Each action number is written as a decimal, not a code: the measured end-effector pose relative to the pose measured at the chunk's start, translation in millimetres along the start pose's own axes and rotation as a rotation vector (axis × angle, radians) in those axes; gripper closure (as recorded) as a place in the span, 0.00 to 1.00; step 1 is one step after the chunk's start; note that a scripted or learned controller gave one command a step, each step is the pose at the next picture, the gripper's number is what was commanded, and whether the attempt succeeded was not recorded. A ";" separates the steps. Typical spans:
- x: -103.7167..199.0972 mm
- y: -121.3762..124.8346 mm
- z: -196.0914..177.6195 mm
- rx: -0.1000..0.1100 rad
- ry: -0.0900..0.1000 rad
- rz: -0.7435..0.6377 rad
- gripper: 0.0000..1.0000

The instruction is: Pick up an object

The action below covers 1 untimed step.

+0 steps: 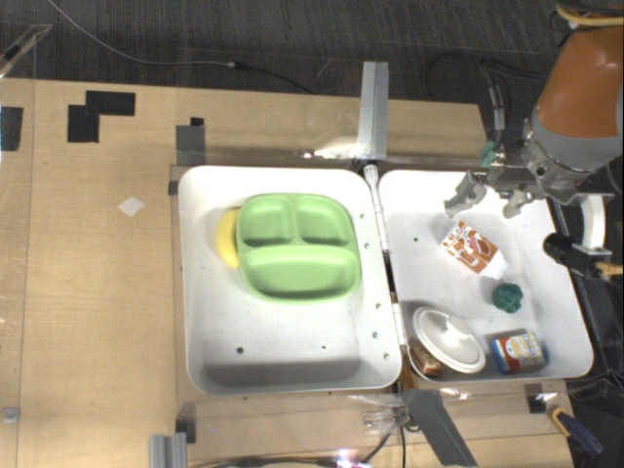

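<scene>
My gripper (489, 199) hangs over the back of the right bin (419, 217), open, with nothing between its fingers. Just below it lies a small orange and white packet (470, 248). Further toward the front sit a small teal object (507, 296), a tin can on its side (514, 351) and a white bowl-like lid (448, 339). In the left bin (263, 354) rests a green divided plate (296, 244) with a yellow object (226, 238) poking out from under its left edge.
A metal post (373, 105) stands at the back between the two bins. The orange band of the arm (583, 91) fills the upper right. Black cables run along the dark floor behind the bench.
</scene>
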<state>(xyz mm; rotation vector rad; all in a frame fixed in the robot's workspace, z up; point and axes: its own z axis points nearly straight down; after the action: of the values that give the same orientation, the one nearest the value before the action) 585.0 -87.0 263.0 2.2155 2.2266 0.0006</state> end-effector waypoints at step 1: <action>-5.3 -10.8 169.5 -0.004 0.000 -0.131 0.00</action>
<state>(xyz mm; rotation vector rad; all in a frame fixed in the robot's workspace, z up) 574.3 -92.3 93.5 2.0625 2.3651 0.0047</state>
